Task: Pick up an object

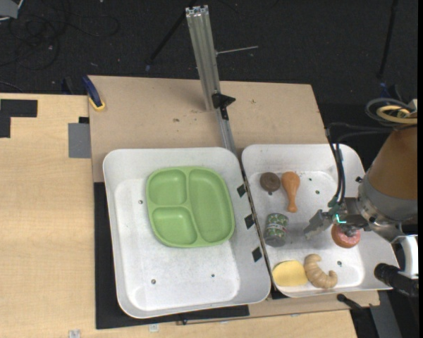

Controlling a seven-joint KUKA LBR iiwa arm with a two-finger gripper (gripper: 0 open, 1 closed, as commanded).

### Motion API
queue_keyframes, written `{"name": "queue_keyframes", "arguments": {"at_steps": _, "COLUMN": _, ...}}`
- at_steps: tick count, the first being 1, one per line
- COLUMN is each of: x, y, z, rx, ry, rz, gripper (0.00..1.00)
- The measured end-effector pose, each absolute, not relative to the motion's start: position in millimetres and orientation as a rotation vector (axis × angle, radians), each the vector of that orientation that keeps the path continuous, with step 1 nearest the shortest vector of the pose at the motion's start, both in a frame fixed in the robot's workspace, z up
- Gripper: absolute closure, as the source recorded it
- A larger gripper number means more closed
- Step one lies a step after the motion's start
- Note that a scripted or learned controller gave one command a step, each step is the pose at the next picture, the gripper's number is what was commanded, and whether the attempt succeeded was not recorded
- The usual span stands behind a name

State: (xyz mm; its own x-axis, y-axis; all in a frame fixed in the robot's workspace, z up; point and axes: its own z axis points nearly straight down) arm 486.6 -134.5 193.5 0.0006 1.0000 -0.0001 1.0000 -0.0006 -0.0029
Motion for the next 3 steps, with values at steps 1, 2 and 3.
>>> {"name": "queue_keyframes", "arguments": {"at_steps": 1, "x": 486.9, "y": -135, "z": 194, "rx": -2.221, "ry": -2.220, "rz": 0.002, "gripper": 0.00}}
{"name": "queue_keyframes", "arguments": {"at_steps": 2, "x": 493.1, "y": -141, "z": 142, "rx": -2.217, "ry": -2.215, "rz": 0.007, "gripper": 0.00}}
{"name": "queue_keyframes", "arguments": {"at_steps": 3, "x": 494.3, "y": -140, "z": 94, "rx": -2.222, "ry": -2.220, "rz": -0.003, "gripper": 0.00}}
